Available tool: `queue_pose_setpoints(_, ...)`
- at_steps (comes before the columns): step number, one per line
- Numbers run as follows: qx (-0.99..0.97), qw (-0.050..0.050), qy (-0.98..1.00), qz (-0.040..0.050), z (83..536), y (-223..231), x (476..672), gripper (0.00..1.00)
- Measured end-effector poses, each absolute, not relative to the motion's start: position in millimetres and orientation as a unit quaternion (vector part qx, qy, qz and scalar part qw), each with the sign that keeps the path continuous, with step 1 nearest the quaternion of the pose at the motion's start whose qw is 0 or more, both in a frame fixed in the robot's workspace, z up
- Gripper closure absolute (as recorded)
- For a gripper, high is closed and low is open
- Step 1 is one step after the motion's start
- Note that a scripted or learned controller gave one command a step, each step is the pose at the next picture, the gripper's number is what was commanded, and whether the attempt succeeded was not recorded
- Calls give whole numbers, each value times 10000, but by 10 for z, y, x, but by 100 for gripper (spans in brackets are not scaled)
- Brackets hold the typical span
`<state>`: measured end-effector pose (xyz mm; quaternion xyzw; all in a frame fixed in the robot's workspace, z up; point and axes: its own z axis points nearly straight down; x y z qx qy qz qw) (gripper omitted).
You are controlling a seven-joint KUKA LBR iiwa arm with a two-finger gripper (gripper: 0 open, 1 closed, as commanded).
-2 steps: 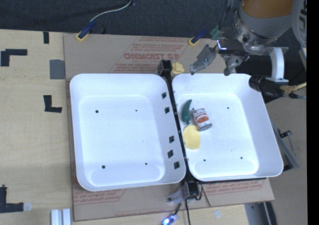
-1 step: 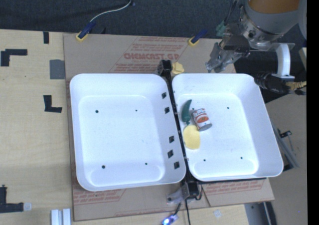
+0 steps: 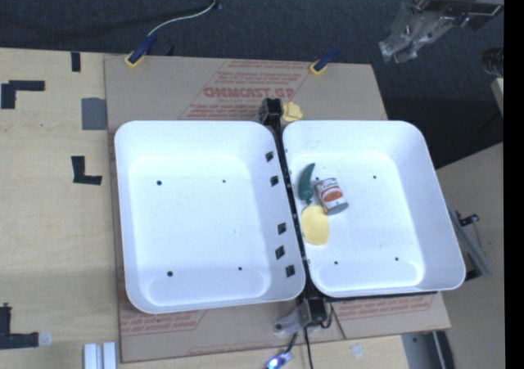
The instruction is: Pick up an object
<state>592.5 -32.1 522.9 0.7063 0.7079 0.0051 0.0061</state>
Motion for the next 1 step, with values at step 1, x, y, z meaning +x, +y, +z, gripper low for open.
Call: queue_pose_setpoints(1,7044,-7,7098,7,5368,198,4929,100)
